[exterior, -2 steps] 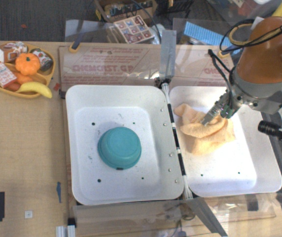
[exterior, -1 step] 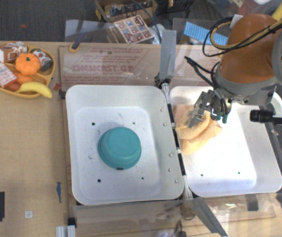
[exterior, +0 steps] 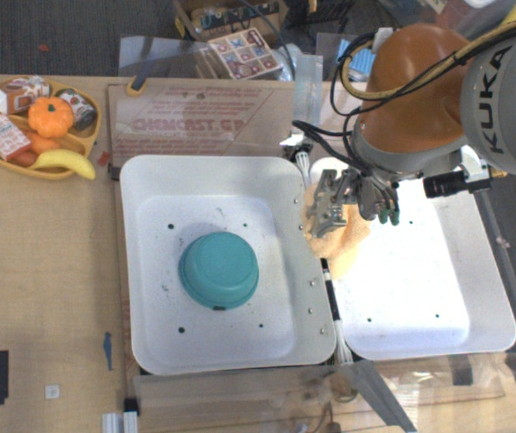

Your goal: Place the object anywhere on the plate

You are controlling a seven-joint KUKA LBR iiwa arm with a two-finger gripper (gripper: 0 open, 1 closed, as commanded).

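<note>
Nearest you, the left bin [exterior: 150, 332] held a teal plate [exterior: 219, 270], lying upside down near its middle. Right of it, at the left edge of the right bin [exterior: 438, 305], a pale orange object [exterior: 346, 240] lay partly beneath the jaws [exterior: 341, 207]; you could not tell whether they were apart or together. Farther left, on the worktop [exterior: 32, 269], sat a yellow dish of toy food [exterior: 32, 129].
</note>
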